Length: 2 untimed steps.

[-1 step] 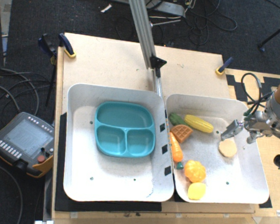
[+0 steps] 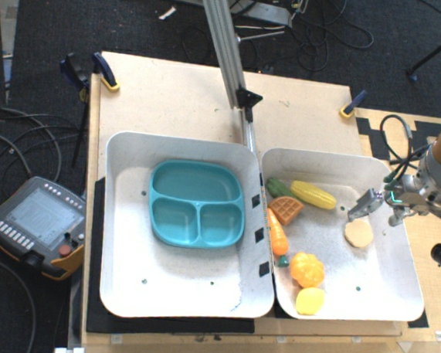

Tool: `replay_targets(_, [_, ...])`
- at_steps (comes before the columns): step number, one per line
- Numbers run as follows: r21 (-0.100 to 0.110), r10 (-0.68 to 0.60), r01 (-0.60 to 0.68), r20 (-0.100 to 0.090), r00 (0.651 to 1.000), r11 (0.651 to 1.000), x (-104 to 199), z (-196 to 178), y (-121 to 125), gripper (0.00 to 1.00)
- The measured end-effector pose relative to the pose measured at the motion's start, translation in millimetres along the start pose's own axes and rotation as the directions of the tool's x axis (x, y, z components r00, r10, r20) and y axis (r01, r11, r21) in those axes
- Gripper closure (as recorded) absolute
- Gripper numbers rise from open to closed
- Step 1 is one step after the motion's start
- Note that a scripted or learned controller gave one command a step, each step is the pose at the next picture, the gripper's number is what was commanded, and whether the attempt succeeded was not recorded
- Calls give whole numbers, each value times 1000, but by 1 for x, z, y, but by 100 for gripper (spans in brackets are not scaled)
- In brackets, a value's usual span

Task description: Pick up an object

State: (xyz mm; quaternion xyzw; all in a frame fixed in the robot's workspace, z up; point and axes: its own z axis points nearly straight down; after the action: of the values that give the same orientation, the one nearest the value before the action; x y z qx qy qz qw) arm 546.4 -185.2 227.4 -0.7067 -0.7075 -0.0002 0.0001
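Tabletop [image 2: 181, 98]: pale, matte, speckled board with a yellow-tipped clamp [image 2: 104, 72] at the far left corner and another [image 2: 351, 104] at the far right.

Left bin [image 2: 120, 209]: shallow white tray with rounded corners and a smooth, slightly scuffed floor.

Teal plate [image 2: 197, 204]: smooth plastic, rounded rectangle, split into three compartments; it lies flat in the middle of the left bin.

Right bin [image 2: 396, 282]: same white, shallow form, its left wall pressed against the left bin's right wall.

End effector [image 2: 382, 207]: grey metal, with two thin fingers spread apart and nothing between them. It hangs over the right bin's far right part, just above the beige disc.

Beige disc [image 2: 359, 235]: small, round, pale and matte, lying on the bin floor just below the left fingertip. Whether the finger touches it cannot be told.

Corn cob [image 2: 313, 195]: yellow, long and bumpy, lying near the bin's far wall.

Green piece [image 2: 277, 187]: dark, elongated, just left of the corn cob.

Waffle [image 2: 285, 210]: orange-brown with a grid texture, beside the green piece.

Carrot [image 2: 277, 237]: orange, tapered and smooth, lying along the bin's left wall.

Orange lump [image 2: 307, 269]: rounded and knobbly, near the carrot's lower end.

Yellow piece [image 2: 310, 300]: smooth and blocky with soft corners, just below the orange lump.

Pendant [image 2: 36, 226]: grey handheld unit with a screen, on the dark floor at left.
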Motion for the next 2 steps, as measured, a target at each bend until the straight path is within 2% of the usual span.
replay_targets(2, [5,1,-1,0,1000,1000,-4,98,7,0])
